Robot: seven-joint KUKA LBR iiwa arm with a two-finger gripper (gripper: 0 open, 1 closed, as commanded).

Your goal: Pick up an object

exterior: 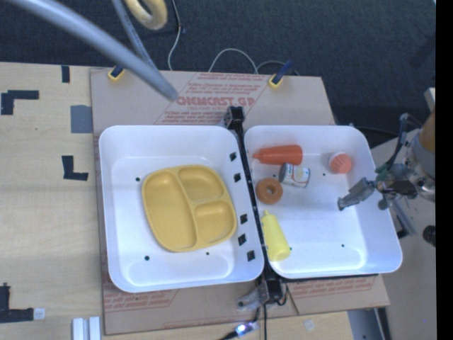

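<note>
Five things sit left of my gripper, nearest the small orange cap up-left; fingers look spread, pinching nothing.

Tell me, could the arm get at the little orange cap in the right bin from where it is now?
Probably yes. The cap lies alone near the right bin's far right corner, with bare floor around it. The end effector hovers just short of it, with nothing in between. The can and carrot lie farther left.
</note>
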